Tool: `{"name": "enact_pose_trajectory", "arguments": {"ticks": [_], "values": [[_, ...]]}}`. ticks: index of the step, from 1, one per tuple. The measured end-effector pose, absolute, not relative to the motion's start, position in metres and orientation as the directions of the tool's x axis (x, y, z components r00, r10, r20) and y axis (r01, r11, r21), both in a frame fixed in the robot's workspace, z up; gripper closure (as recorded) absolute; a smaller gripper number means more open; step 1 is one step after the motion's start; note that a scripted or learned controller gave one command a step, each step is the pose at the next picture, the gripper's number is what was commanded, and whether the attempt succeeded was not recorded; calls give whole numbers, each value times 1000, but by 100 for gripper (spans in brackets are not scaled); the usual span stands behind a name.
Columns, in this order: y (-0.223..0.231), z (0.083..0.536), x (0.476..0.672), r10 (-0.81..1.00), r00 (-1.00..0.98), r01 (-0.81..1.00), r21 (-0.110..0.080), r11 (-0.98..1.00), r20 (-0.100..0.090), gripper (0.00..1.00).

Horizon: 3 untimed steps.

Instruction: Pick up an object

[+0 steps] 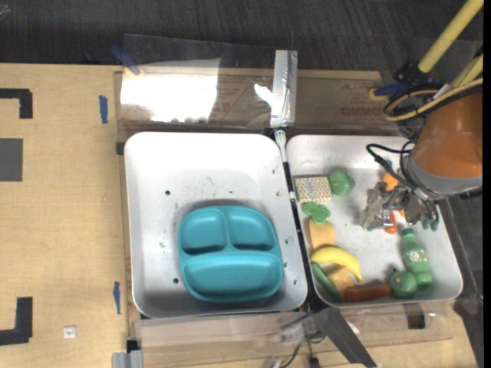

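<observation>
My gripper (381, 208) hangs low in the right bin (360, 158), near its right side, under the arm's orange band (454, 142). A small orange and white toy (393, 218) lies right under it, partly covered, and I cannot make out whether it is held. Left of the gripper are a green ball (340, 182), a checkered cracker (311, 188) and a leafy green piece (316, 211). A banana (338, 258) lies toward the front. A green bottle (414, 253) is just below the gripper.
The left bin (153, 175) holds a teal divided plate (229, 252). Along the right bin's front wall lie a brown sausage (369, 291), a green pepper (403, 283) and a cucumber (324, 277). Yellow and black cables (418, 98) sit behind the arm.
</observation>
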State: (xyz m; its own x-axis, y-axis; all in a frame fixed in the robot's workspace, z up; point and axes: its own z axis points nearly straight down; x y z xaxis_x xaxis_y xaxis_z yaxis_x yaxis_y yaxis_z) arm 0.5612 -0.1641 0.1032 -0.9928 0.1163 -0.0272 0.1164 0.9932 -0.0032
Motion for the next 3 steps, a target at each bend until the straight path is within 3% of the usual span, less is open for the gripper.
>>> {"name": "enact_pose_trajectory", "arguments": {"ticks": [1,2,3], "values": [[-164,102,561,116,-993,116,-3,993,-25,0],[-195,89,556,158,-987,158,0,987,-13,0],[-224,89,546,87,-996,87,-2,996,-13,0]]}}
